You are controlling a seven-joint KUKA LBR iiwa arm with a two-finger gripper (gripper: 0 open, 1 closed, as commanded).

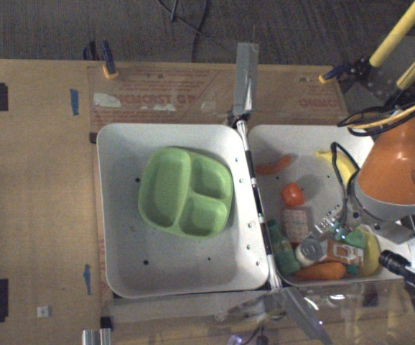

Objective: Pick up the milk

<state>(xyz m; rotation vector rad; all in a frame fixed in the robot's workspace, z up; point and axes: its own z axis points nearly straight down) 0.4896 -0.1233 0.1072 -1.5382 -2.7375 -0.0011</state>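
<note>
My gripper (334,221) hangs low over the right bin (304,146), toward its near right part, under the orange band of my arm (398,167), which covers much of that bin's right side; I cannot tell how the gripper is set from this slant, as it is a small metallic cluster partly hidden by my wrist. Just below it lies the milk (342,251), a small carton with an orange and white face, on its side against a yellow fruit-shaped toy (369,254) to its right. Touching the carton's left end is a round grey can end (309,250), and along the bin's near wall under both lies an orange carrot (324,271). A green bottle (282,249) lies along the bin's left wall, with a pinkish can (295,223) just beside it and a red tomato-like piece (292,194) farther back. Nearer the far wall rest a flat orange-red piece (272,167) and a banana (342,165). In the left bin (121,214) a green divided plate (187,191) sits tilted, toward the back. Both bins stand on the wooden bench (35,192).
</note>
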